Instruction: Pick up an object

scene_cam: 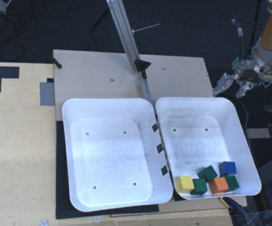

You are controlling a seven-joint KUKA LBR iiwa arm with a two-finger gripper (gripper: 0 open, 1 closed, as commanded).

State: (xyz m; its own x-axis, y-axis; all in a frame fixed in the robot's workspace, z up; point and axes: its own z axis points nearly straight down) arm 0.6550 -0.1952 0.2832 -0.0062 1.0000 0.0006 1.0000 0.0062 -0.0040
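Several small blocks huddle in the near right corner of the right bin (183,108): a yellow block (185,183), a green block (207,173), a second green block (199,187), an orange block (218,185), a blue block (227,167) and a third green block (232,182). My gripper (232,87) hangs off the bench past the right bin's far right corner, well away from the blocks. Its two fingers are spread apart with nothing between them.
The left bin (79,108) lies beside the right one, with black clips along the shared rim. A slanted aluminium post (126,36) rises behind the bins. Cables hang at the far right near the arm.
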